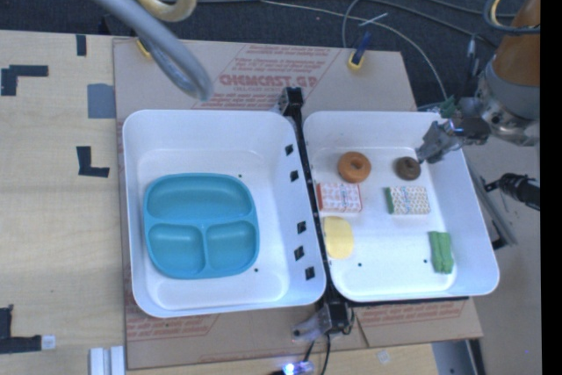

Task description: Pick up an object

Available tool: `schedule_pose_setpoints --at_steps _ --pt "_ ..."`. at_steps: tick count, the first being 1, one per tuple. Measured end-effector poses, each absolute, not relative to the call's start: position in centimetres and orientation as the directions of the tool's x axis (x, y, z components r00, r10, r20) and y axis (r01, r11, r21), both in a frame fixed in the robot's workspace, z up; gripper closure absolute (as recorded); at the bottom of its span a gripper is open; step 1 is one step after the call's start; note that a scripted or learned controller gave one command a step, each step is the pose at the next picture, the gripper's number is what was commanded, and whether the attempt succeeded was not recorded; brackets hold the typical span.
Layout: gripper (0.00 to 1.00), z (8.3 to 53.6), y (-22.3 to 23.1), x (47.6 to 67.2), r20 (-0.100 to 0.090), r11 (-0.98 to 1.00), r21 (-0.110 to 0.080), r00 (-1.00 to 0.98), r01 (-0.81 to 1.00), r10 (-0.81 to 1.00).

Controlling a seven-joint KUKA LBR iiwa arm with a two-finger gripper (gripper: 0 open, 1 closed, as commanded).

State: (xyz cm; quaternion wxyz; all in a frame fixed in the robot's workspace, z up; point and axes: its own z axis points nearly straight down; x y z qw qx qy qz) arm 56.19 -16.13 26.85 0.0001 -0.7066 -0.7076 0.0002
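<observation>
The right bin (457,277) holds several small items: an orange doughnut (355,167), a dark brown doughnut (407,168), a red-and-white packet (339,198), a speckled packet with a green edge (407,201), a yellow piece (338,237) and a green piece (441,251). My gripper (434,145) hangs over the bin's upper right part, just right of and slightly above the dark brown doughnut. Nothing shows between its fingers.
The left bin (140,136) holds a blue divided plate (201,224). A black divider (301,206) runs between the bins. Cables (386,13) and a grey hose (132,4) lie behind the bins. The arm's orange band (520,57) sits at the right edge.
</observation>
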Motion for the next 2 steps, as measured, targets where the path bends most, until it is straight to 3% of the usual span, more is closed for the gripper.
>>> schedule_pose_setpoints --at_steps 2 --pt "1.0 24.0 -4.8 56.0 0.0 0.006 -0.002 -0.006 1.0 1.0"
